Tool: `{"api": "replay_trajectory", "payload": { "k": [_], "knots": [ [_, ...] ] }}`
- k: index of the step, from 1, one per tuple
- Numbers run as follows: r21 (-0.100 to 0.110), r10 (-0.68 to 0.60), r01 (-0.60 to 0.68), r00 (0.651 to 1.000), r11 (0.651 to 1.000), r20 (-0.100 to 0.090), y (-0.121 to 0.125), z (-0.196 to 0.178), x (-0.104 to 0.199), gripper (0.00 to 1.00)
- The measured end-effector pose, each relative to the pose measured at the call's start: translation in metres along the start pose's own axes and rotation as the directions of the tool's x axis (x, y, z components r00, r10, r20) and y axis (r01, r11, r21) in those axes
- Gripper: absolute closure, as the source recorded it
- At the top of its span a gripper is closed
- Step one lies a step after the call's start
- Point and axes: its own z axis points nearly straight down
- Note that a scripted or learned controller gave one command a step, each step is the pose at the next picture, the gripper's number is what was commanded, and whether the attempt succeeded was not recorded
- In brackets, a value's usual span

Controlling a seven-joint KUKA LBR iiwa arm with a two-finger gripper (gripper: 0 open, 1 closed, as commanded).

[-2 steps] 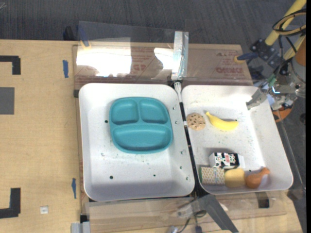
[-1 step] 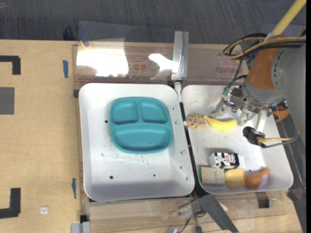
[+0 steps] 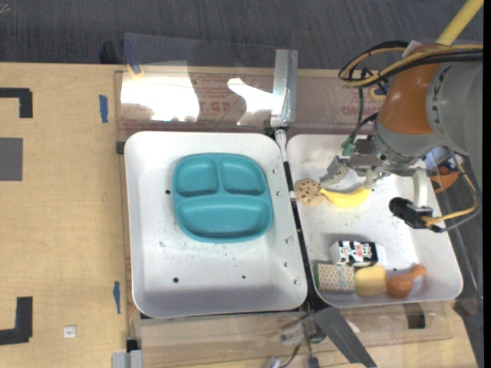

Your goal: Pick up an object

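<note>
Pincer point(image 3: 347, 176) hangs low in the right bin point(image 3: 445, 271) — just above the yellow banana point(image 3: 347, 198); whether it is apart or together I cannot tell. Beside the banana lies a cookie point(image 3: 308, 191).

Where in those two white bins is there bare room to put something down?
The left bin has bare floor around the teal divided plate, widest along its near edge. The right bin is crowded: yellow banana, cookie, boxes. A bare patch lies mid-floor between them.

- Banana point(image 3: 347, 198): yellow, curved, lying flat just below the pincer point(image 3: 354, 167).
- Cookie point(image 3: 308, 191): round, speckled tan, just left of the banana, lower left of the pincer.
</note>
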Motion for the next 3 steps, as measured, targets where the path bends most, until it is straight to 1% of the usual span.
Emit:
{"api": "replay_trajectory", "payload": {
  "k": [1, 2, 3],
  "knots": [
    [-0.001, 0.000, 0.000, 1.000, 1.000, 0.000, 0.001, -0.010, 0.000, 1.00],
    [0.001, 0.001, -0.001, 1.000, 1.000, 0.000, 0.000, -0.009, 0.000, 0.00],
    [-0.004, 0.307, -0.307, 0.952, 0.952, -0.002, -0.032, 0.040, -0.015, 0.00]
  ]
}}
